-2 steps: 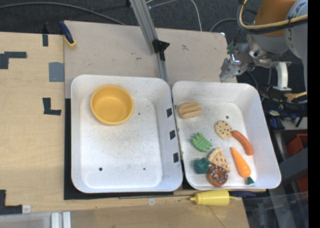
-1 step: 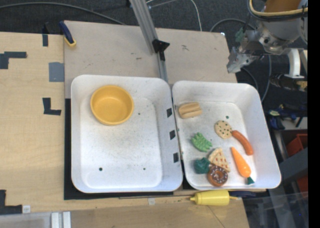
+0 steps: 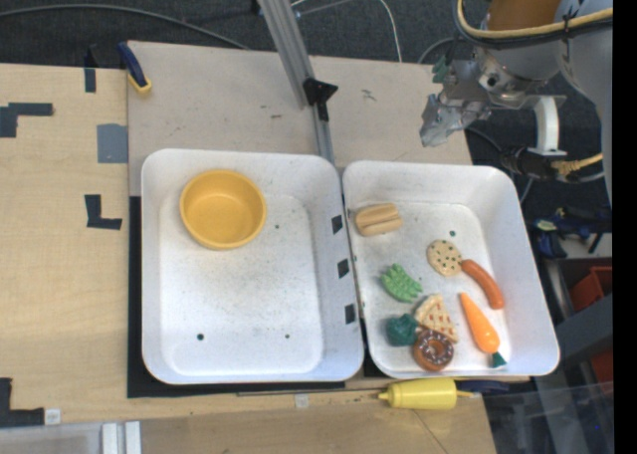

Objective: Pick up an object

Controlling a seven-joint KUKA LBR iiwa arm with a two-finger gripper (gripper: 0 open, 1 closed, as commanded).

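The right bin (image 3: 498, 183) holds several toy foods: a tan bread roll (image 3: 377, 218), a speckled cookie (image 3: 445, 257), a red sausage (image 3: 484, 283), an orange carrot (image 3: 480, 327), a green leafy piece (image 3: 402, 284), a pizza slice (image 3: 435, 314), a dark green piece (image 3: 402, 330) and a chocolate donut (image 3: 434, 350). My gripper (image 3: 439, 125) hangs above the bench just beyond the right bin's far edge, with nothing seen in it. A yellow bowl (image 3: 223, 207) sits in the left bin (image 3: 159, 273) at its far left.
A yellow mustard bottle (image 3: 423, 395) lies on the bench in front of the right bin. A grey metal pole (image 3: 289, 39) slants down to the gap between the bins. A blue and yellow clamp (image 3: 134, 67) sits at the bench's far left corner.
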